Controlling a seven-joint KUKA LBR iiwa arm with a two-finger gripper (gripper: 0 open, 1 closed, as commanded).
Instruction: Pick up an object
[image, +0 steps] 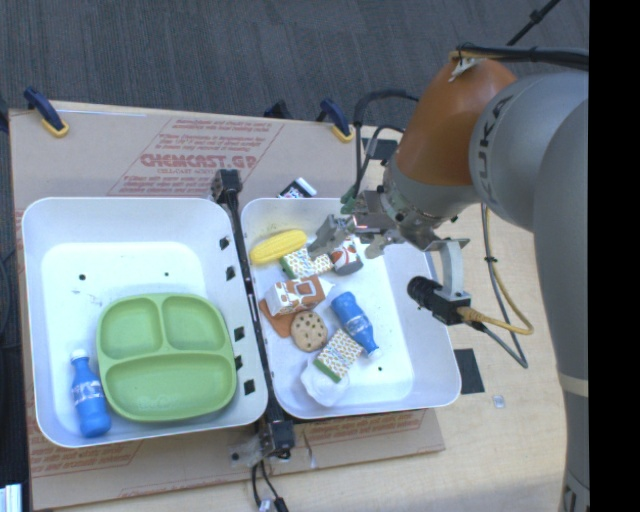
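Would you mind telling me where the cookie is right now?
In the camera view the cookie lies in the right bin, near its left wall, just below the small house-shaped toy and left of the blue bottle.

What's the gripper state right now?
Gripper: over the right bin, near the corn toy; whether it is open or closed cannot be told.

My one fixed camera looks down at a slant on both bins (40, 300), the arm (520, 130) entering from its right.
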